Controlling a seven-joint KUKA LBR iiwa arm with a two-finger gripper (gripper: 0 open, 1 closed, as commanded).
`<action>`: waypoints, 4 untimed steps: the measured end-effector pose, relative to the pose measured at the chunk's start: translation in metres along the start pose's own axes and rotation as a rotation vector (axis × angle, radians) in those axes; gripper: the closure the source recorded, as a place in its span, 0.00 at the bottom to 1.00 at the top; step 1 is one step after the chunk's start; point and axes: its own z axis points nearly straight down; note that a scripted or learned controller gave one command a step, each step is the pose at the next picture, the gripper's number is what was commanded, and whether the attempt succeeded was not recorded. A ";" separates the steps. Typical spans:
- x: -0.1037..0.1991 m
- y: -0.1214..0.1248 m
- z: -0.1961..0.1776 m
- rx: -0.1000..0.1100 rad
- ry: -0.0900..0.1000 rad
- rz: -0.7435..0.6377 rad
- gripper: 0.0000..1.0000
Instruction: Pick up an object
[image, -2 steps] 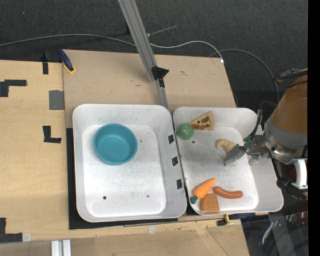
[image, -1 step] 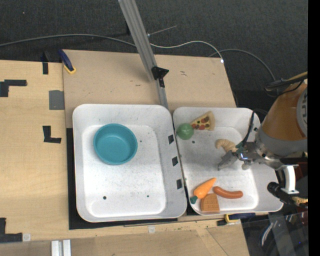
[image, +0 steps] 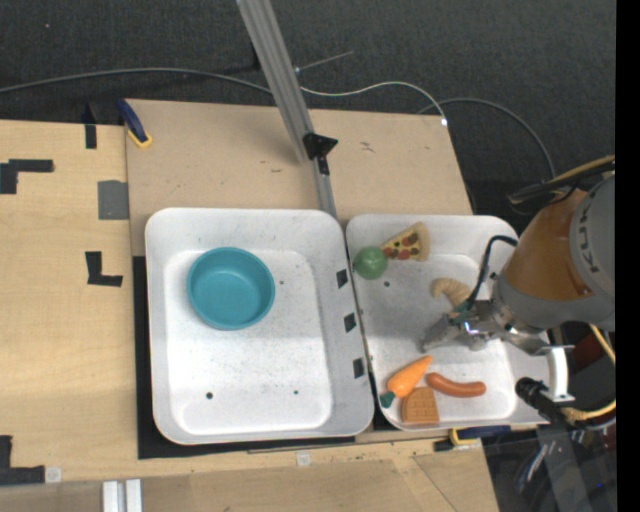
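One grey arm (image: 560, 270) reached low into the right bin (image: 480, 228); its jaws (image: 445, 330) hung spread above the carrot (image: 408, 377), holding nothing.

The grey arm with its orange band reaches in from the right edge, mid-frame. Its gripper (image: 438, 335) points left and slightly downward, fingers spread apart.

Left bin (image: 160, 300) contains a bowl (image: 231, 288) at upper left. Right bin (image: 480, 228) contains a ball (image: 370, 263), pizza slice (image: 406, 243), carrot (image: 408, 377) and sausage (image: 456, 385).
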 end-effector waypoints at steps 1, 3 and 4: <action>0.001 0.000 -0.012 0.000 0.002 -0.001 1.00; 0.011 -0.001 -0.114 -0.004 0.001 -0.001 1.00; 0.053 0.017 -0.110 0.001 0.003 -0.005 1.00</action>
